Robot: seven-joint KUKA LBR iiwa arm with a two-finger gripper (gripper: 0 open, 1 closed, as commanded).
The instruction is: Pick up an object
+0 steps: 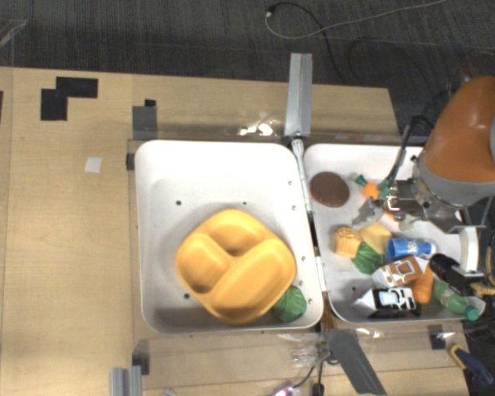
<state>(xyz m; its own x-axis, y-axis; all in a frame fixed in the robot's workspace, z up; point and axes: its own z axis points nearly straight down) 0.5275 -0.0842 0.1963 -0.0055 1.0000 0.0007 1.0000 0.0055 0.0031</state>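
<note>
Camera view looks down on two white bins that sit side by side on a wooden bench (58,246). A big yellow thing (235,264) with soft round bumps lies in the left bin (161,180). It takes up a lot of the floor there. A green thing (291,304) peeks out from under its lower right side, close to the bin's corner.

Many small things are piled in the right bin (330,299). A flat brown round thing (329,189) lies near the top left, apart from the rest. Below it sits a small yellow block (346,242), and a pale yellow thing (376,236) is just beside that. A green lump (367,259) touches them from below. A blue and white tube (408,247) lies to their right. Lower down there is a black and white pack (393,299) and an orange thing (423,288) beside it.

A grey arm with an orange band (472,139) comes in from the right. Its gripper (389,206) hangs over the right bin, above the small things. I cannot tell how its grabbing end is set. Nothing shows in its grip.
</note>
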